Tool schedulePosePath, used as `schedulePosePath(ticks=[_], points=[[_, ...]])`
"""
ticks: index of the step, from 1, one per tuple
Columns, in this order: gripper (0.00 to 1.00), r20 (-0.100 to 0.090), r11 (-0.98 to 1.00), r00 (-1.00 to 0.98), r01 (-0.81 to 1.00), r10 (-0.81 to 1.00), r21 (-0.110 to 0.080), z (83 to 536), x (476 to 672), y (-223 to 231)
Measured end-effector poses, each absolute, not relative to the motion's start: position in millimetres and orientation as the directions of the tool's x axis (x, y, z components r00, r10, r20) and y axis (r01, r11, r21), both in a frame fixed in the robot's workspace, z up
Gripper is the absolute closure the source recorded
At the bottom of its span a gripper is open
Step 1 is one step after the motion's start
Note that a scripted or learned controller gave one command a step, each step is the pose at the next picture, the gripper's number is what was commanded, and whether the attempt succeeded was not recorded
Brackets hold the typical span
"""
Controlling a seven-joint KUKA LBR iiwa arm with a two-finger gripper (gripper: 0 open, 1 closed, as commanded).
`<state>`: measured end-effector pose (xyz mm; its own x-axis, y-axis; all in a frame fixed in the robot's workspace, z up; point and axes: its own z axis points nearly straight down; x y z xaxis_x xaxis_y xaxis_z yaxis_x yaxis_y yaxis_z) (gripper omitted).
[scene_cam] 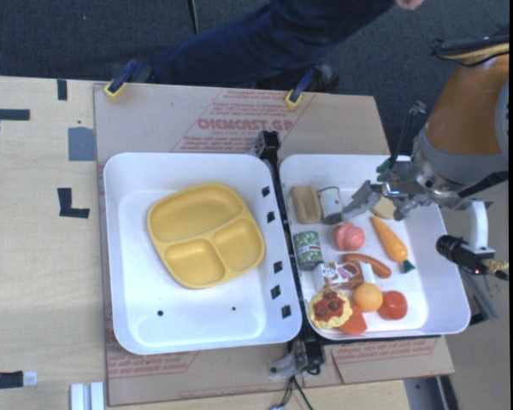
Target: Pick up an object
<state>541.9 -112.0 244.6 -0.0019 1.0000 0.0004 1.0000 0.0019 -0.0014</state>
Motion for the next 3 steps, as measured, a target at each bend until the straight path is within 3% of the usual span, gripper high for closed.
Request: schedulePosePath(ticks=[1,2,3], points=[[0.0,-0.001,0.0,0.0,1.0,1.0,0.001,96,552.6,-134],[0.0,0.001,0.001,-0.001,1.0,1.0,-0.001,84,561.7,-135],[1.0,0.001,0.002,-0.002,1.0,1.0,0.002,96,562.6,-135]])
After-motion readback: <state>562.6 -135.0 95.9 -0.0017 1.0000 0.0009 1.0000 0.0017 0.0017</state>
